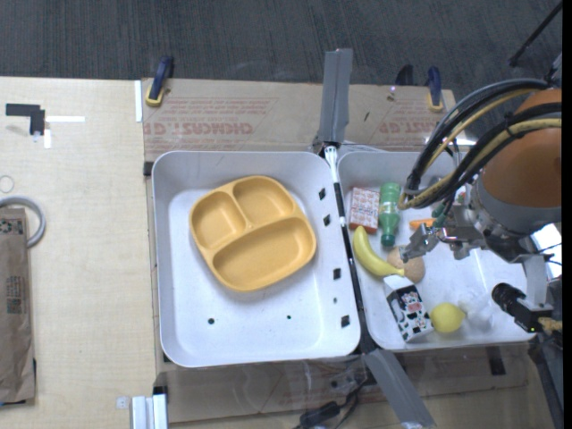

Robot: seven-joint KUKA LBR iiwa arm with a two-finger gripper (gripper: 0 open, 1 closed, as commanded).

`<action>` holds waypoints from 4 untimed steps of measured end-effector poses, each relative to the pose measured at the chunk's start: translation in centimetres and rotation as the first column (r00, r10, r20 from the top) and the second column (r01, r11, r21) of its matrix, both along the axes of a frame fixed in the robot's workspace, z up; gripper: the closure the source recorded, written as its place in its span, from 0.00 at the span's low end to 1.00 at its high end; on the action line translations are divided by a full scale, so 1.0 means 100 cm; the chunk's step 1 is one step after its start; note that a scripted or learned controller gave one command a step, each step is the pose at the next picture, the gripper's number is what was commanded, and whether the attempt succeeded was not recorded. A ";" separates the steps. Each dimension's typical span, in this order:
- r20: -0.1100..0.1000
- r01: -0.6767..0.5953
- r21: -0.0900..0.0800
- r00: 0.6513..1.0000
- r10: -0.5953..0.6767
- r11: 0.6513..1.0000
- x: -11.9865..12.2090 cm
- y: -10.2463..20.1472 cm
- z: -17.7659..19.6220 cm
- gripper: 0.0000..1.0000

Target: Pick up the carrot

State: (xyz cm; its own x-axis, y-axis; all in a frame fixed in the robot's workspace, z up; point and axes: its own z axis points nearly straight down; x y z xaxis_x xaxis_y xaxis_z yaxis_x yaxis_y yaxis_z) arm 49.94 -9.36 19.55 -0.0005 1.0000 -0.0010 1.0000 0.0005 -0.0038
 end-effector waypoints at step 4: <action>0.007 -0.342 -0.004 0.940 0.342 0.940 0.089 -0.102 -0.093 1.00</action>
